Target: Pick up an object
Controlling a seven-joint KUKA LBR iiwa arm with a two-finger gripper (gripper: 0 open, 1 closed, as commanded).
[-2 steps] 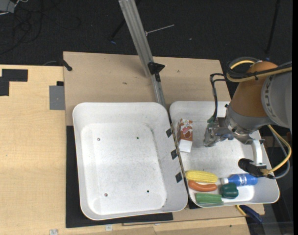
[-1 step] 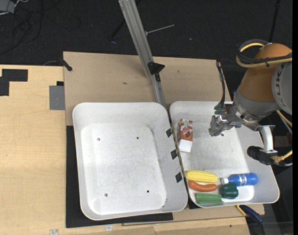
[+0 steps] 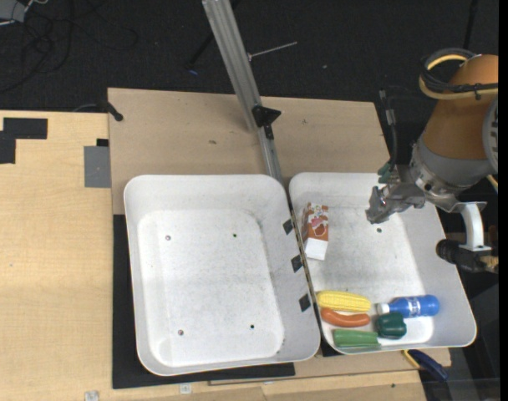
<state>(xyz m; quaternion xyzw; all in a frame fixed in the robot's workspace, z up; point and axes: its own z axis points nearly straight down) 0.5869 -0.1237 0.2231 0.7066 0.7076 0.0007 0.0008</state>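
Your gripper (image 3: 379, 210) is hovering over right bin (image 3: 421, 249); finger state: you cannot tell. Ribbed yellow corn (image 3: 344, 300), glossy blue bottle (image 3: 411, 307) are lying near front rim.

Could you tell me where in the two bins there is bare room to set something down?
The left bin has bare floor from wall to wall. In the right bin, the middle is bare, between the packet and the gripper. Its near end is crowded: corn, sausage, bottle.
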